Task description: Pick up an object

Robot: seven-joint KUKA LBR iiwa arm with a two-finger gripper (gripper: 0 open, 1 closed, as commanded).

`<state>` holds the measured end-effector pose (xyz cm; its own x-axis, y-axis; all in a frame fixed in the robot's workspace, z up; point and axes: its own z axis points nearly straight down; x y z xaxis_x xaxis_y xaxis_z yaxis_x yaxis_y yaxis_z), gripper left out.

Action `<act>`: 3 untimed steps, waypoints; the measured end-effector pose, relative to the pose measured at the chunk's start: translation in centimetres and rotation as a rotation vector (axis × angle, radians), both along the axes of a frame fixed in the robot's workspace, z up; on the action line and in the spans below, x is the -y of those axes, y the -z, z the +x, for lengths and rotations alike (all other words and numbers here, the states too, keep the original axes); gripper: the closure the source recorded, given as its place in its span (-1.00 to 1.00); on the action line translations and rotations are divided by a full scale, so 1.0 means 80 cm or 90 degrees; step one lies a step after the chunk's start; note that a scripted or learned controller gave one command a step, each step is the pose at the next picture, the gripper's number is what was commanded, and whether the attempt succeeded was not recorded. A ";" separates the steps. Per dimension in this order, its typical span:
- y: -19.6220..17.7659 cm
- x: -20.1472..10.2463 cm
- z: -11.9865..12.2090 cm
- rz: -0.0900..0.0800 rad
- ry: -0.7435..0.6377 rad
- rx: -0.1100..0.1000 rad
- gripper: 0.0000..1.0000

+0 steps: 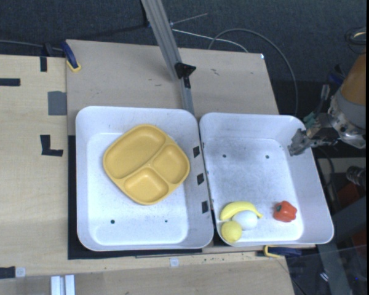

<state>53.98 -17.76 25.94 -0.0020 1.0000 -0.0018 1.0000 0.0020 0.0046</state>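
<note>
Setting: robotics lab test bench, not a home or kitchen. Evidence: plywood bench top (166, 85) marked with black tape pieces (49, 145) on the pale board at left; two shallow white bins (89, 165) set side by side, joined by black clips along the shared edge. Metal pole (163, 32) slants over the bench from the top. Loose cables (246, 39) run across dark carpet (283, 11) behind the bench. Bin contents are plastic props: yellow compartment tray (146, 163), toy banana (237, 209), white egg (248, 220), red pepper (285, 211). Robot arm (350, 112) at right edge.
</note>
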 end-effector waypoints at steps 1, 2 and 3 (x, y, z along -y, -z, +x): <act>0.020 -0.067 -0.005 0.002 -0.002 -0.004 1.00; 0.034 -0.139 -0.018 0.002 -0.003 -0.005 1.00; 0.049 -0.205 -0.025 0.002 -0.003 -0.006 1.00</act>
<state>51.99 -1.38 22.04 -0.0064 1.0000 0.0015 1.0000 0.0064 -0.0041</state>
